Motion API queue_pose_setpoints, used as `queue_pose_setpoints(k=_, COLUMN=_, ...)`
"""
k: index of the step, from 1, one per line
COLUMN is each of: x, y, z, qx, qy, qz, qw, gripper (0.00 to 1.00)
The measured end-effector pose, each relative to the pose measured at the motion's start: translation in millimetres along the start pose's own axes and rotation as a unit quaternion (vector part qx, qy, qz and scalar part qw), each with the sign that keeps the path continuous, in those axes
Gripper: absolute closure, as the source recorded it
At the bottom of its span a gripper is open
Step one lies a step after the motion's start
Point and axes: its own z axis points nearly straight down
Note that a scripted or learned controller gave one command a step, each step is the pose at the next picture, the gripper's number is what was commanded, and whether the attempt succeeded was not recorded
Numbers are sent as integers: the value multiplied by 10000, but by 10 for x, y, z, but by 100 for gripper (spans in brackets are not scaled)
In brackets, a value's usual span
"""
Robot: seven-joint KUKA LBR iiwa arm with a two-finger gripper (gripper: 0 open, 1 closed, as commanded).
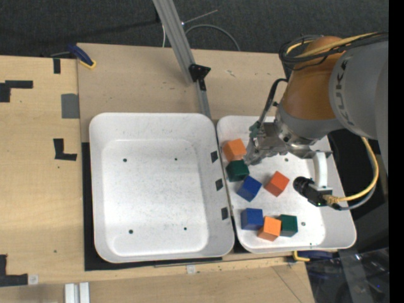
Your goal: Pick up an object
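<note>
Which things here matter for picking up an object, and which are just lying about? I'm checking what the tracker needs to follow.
Part of the job:
gripper
right bin
orange blocks
green blocks
blue blocks

Just lying about:
left bin
metal pole
black tape marks
blue-and-yellow clamp

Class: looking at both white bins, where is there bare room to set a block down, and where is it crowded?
Free: the left bin's whole floor, and the right bin's lower right corner, beyond the green block. Crowded: the right bin's left side, where blocks cluster from the claw down to the orange block.
</note>
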Motion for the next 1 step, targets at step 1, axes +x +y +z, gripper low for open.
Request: queue_pose_setpoints(k=1, x=417, y=-196, z=21, qx=2, qy=0, qz=-4, qw=10000, gripper=100)
